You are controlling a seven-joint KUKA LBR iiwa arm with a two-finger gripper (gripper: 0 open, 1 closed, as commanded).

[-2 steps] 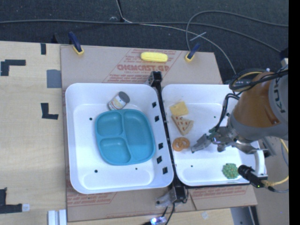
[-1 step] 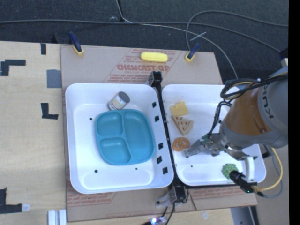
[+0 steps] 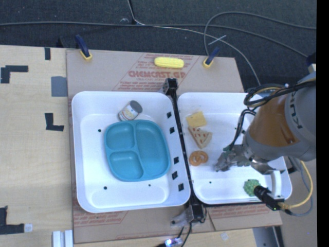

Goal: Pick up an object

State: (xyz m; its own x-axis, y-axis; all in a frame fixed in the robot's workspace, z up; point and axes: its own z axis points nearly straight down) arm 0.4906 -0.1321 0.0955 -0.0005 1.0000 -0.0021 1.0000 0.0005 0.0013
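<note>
Gripper [image 3: 224,162] low in the right bin [image 3: 267,195], grip unreadable from here; the pretzel [image 3: 198,158] sits just beside it, toward the divider.

A pale wooden bench [image 3: 31,153] carries a brown cardboard sheet [image 3: 149,76]. On the sheet sit 2 shallow white bins [image 3: 82,153] side by side and a yellow object [image 3: 168,62] near its far edge.
</note>
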